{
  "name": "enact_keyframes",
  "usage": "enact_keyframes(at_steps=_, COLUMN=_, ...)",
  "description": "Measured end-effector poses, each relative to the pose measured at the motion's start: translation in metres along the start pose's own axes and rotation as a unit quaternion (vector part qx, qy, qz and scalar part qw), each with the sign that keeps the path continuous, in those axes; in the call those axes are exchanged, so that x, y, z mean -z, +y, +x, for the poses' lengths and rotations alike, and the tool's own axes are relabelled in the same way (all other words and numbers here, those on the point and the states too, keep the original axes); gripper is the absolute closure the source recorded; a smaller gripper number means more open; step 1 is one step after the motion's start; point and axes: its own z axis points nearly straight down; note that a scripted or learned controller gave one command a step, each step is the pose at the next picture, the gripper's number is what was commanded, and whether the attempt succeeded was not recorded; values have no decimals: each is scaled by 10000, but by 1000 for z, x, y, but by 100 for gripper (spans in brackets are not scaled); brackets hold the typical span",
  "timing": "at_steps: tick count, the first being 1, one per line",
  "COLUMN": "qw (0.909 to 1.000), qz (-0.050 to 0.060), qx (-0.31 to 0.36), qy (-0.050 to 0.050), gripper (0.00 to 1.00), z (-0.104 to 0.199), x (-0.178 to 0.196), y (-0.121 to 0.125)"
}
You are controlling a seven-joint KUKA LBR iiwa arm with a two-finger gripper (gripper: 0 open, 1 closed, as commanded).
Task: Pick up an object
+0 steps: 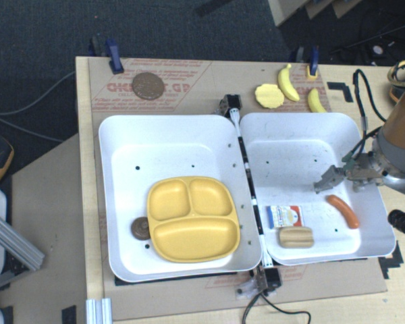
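Right now your fingers stand apart, gripping nothing, just above the sausage in the right bin.

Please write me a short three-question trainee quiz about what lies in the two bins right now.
1. True or false: the yellow divided plate lies in the left bin.
2. Which item is nearest the claw? A) sausage B) brown disc C) bread piece
3. Fill in: the small printed card lies just above the ____.

Key: 1 true; 2 A; 3 bread piece.
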Motion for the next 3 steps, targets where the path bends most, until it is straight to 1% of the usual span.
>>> enact_keyframes(at_steps=1, qw=10000, qz=7, qx=0, qy=31, gripper=0, z=-50, x=-94, y=8)
enact_keyframes(at_steps=2, qw=10000, qz=-5, qx=4, qy=4, gripper=100, z=-49, x=-81, y=8)
enact_keyframes(at_steps=3, qw=10000, qz=-56, qx=67, qy=10, gripper=100, z=55, x=1, y=59)
